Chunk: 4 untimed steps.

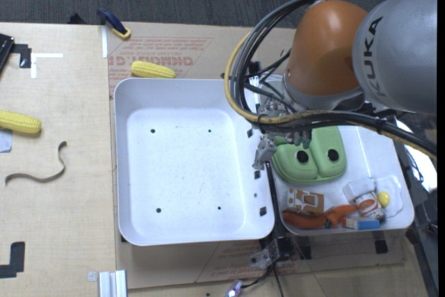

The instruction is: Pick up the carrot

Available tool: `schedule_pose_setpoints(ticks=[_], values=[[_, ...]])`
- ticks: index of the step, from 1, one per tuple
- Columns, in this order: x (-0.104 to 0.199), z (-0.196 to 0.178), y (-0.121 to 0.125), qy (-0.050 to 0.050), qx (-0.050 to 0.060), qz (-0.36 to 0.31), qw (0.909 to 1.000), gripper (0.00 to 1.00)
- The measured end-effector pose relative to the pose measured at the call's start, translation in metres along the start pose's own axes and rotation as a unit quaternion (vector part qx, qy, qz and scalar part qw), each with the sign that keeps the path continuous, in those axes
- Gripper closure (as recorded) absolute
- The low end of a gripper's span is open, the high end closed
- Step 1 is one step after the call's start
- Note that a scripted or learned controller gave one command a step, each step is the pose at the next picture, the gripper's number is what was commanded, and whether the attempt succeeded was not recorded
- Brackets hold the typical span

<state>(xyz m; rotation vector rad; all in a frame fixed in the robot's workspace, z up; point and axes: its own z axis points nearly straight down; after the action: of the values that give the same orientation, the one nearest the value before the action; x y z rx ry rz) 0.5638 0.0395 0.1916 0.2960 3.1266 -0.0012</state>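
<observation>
The arm (pixel 389 45) is seen entering from the right, its orange band (pixel 327 45) poised above the far left part of the right bin (pixel 405 215). Black and yellow cables (pixel 240 80) are looped around the wrist. The gripper (pixel 265 151) is found low at the join between the two bins, beside a green moulded object. It is largely covered by the wrist and cables, so whether it is wide or narrow cannot be told. Nothing is seen held in it.

The carrot (pixel 342 213) is located in the right bin, lying flat close to the near wall. It is placed between a red item (pixel 302 220) on its left and a small blue and white item (pixel 366 223) on its right. It is apart from the gripper, with the green moulded object (pixel 313 158) and a small patterned box (pixel 306 200) lying between them. A clear packet (pixel 372 197) with yellow and orange contents is noted just beyond the carrot, toward the right wall.

The left bin (pixel 125 149) is set directly beside the right one. On the bench, one corn cob (pixel 153 69) is recorded just beyond the left bin's far edge, and a second corn cob (pixel 19 123) well to the left
</observation>
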Motion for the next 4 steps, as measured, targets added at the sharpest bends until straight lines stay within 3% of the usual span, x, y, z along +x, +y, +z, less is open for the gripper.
schedule_pose_setpoints(ticks=[4], values=[[-0.0001, 0.0000, 0.0000, 0.000, 0.000, 0.000, 1.0000, 0.00]])
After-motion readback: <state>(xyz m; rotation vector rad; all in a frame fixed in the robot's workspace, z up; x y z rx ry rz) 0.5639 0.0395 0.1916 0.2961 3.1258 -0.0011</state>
